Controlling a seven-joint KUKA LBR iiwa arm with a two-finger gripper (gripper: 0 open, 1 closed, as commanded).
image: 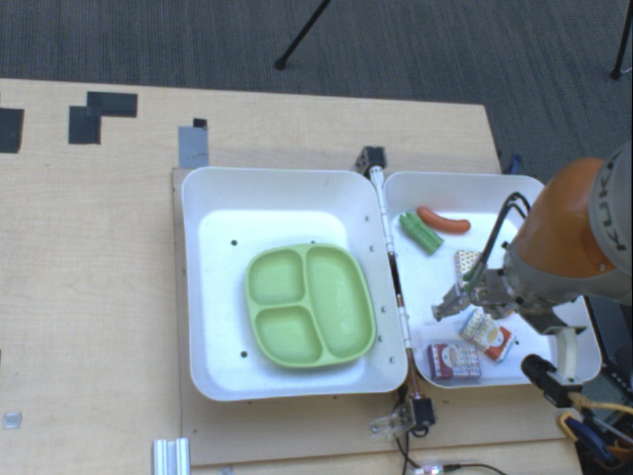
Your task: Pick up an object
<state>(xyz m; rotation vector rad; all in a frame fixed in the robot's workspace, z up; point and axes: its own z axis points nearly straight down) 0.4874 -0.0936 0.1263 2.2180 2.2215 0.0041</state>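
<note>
A pale wooden bench [89,295] carries two shallow white bins side by side near its right edge. The left bin [208,265] and the right bin [420,191] touch along a central seam. Dark square markers [99,115] lie flat near the far left corner. A small grey block [193,144] stands just beyond the left bin's far corner.

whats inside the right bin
A hot dog, a green block, a red-and-white box and small packets. The arm covers the bin's right part.
</note>
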